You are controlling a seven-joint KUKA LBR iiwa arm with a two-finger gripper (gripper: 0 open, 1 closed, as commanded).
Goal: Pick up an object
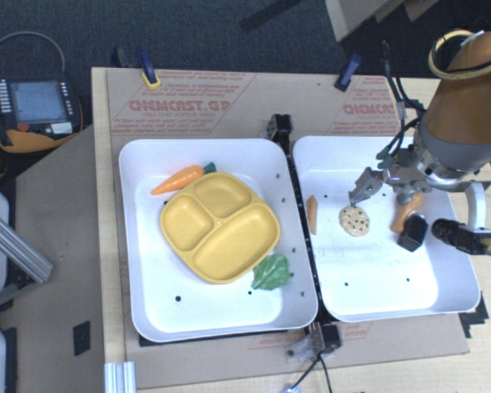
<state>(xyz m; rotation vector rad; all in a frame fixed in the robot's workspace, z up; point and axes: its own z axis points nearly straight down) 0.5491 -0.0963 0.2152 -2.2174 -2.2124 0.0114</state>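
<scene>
My gripper hangs over the back of the right bin, open, with nothing between its fingers. One grey finger points down-left toward a round speckled cookie lying just below it. A small orange piece lies under the gripper's right side, partly hidden by it. An orange stick rests against the right bin's left wall.
The left bin holds a yellow divided plate, a carrot behind it and a green leaf at its front right. A black clamp sits between the bins at the back.
</scene>
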